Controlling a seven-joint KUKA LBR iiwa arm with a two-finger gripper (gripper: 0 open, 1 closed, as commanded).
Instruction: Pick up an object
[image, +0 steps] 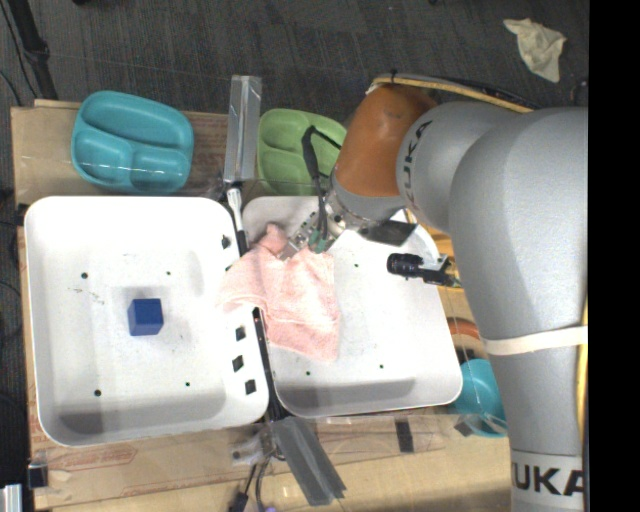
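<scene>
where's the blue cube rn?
The blue cube sits in the left bin, toward its lower-left middle, alone and well apart from the pink cloth draped over the divider between the bins.

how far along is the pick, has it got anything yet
Done: the arm has reached into the right bin and the claw sits at the top edge of the pink cloth. In hand: nothing clearly; the cloth lies spread over the divider between the bins, not raised. Whether the claw grips it is too small to tell. Left: a firm grasp and the lift. The blue cube sits untouched in the left bin.
</scene>
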